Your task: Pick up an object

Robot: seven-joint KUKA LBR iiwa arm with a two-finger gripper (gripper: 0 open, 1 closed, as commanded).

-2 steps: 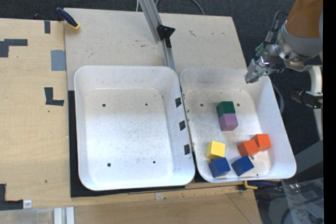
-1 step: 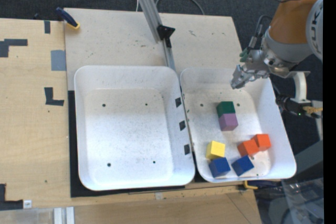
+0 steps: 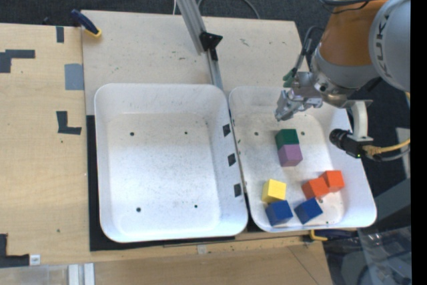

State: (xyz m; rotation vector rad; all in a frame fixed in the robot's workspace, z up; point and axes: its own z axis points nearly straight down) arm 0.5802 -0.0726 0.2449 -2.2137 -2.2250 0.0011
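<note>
The right bin [image 3: 248, 143] holds several small blocks. A green block [image 3: 287, 137] touches a purple block [image 3: 290, 155] just in front of it, near the bin's middle. Lower down lie a yellow block [image 3: 273, 190], two blue blocks [image 3: 279, 212] [image 3: 309, 210] and two orange blocks [image 3: 333, 179] [image 3: 313, 189]. My gripper [image 3: 288, 109] hangs over the far part of the right bin, just behind the green block, with nothing visibly between its fingers.
The left bin [image 3: 107, 110] sits beside the right one, their rims meeting. A slanted metal rail [image 3: 187, 0] crosses the bench behind the bins. A blue-and-yellow tool [image 3: 85, 22] lies at the far left. Cables [image 3: 353, 140] hang off the arm at right.
</note>
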